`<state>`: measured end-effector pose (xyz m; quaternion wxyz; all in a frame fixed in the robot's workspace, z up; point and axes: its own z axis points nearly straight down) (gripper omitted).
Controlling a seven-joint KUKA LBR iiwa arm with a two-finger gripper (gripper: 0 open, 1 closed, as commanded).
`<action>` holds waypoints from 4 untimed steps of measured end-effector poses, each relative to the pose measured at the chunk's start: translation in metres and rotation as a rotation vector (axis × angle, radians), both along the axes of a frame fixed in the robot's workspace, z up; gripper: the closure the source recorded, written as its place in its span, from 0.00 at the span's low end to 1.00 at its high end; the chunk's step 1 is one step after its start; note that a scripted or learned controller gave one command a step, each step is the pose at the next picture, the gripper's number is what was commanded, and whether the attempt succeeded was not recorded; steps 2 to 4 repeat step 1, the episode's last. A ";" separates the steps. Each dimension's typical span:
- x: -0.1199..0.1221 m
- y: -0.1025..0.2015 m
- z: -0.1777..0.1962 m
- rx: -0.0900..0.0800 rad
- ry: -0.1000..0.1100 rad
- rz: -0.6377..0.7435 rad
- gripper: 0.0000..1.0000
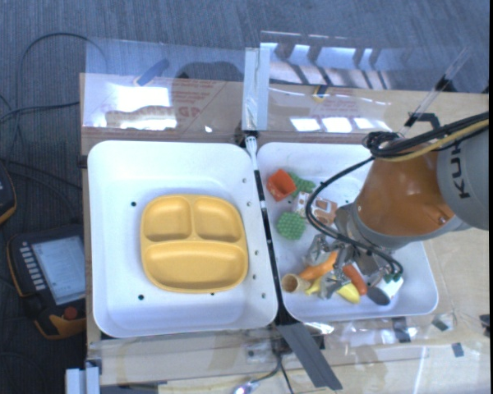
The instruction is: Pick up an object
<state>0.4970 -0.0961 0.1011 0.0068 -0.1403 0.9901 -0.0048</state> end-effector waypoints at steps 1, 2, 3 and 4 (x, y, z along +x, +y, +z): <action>0.031 0.047 0.119 0.010 0.014 -0.204 1.00; 0.031 0.047 0.119 0.010 0.014 -0.204 1.00; 0.031 0.047 0.119 0.010 0.014 -0.204 1.00; 0.031 0.047 0.119 0.010 0.014 -0.204 1.00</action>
